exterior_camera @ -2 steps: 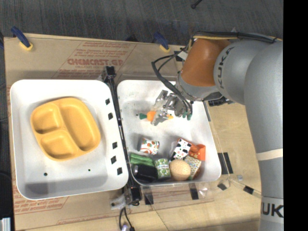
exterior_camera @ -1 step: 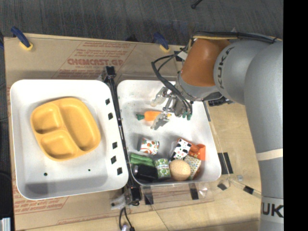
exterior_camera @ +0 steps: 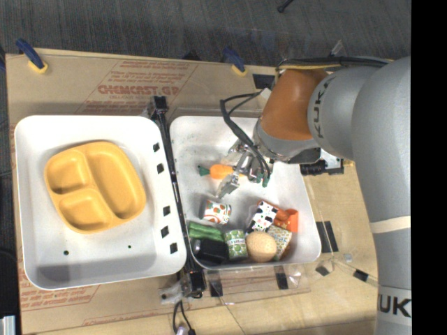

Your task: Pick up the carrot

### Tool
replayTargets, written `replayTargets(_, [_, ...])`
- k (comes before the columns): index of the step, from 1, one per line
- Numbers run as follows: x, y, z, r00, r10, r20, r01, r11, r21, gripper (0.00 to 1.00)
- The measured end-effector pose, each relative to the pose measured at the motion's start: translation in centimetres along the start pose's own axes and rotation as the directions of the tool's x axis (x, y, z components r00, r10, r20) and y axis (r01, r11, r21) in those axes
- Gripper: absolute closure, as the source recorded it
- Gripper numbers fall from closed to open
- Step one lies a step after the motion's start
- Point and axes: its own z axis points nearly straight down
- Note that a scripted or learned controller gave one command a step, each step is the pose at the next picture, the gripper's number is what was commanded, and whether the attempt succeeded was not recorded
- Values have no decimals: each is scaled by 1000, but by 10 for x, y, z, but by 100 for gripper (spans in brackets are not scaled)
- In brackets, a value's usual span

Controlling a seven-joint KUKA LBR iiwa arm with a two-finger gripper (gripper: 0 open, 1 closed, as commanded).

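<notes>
One target: small orange plastic carrot [exterior_camera: 219, 171] with green top, lying in the right white bin [exterior_camera: 183, 187], touching the fingers' left tips.
Fingers [exterior_camera: 236, 173]: spread, grasping nothing.
Risk: closing off-centre could nudge the carrot aside.

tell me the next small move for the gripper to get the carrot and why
Probably a short lowering with a slight shift toward the left bin. The gripper sits right beside the carrot in the right bin, with one finger just below the carrot's orange end, but the carrot is not visibly between the fingers. Centring over it before closing looks safest.
</notes>
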Motion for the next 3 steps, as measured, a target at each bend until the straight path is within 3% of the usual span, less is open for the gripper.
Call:
replayTargets(1, [-1, 2, -11, 1000, -7, 3, 7, 1000, -1, 100])
replayTargets(2, [76, 27, -70, 996, -85, 8, 85, 996, -3, 100])
replayTargets(3, [81, 16, -35, 932, -360, 39, 361, 933, 0, 100])
